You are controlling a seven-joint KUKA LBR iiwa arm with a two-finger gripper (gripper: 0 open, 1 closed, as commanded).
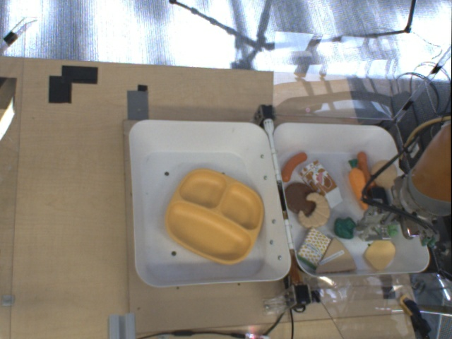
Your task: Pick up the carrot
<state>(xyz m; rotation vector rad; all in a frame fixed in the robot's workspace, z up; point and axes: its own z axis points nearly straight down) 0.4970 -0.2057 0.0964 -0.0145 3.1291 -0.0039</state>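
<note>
Jaw state is something you cannot read: the gripper (378, 217) is a dark tangle of metal and cable low in the right bin (395, 141), and its tips blur into that clutter. You see the arm (432, 175) cut off by the frame's right side, its orange band above the wrist. Your carrot (357, 181) lies just left of the gripper, upright along the bin, its green top pointing away from you; its lower end meets the gripper's dark parts, so contact is unclear. A second thin orange piece (363, 161) sits against it. Crowding leaves you little room: a green piece (345, 227) and a yellow lump (380, 254) sit close below. Your left bin (141, 210) holds a yellow divided plate (214, 215), with bare floor around it.
</note>
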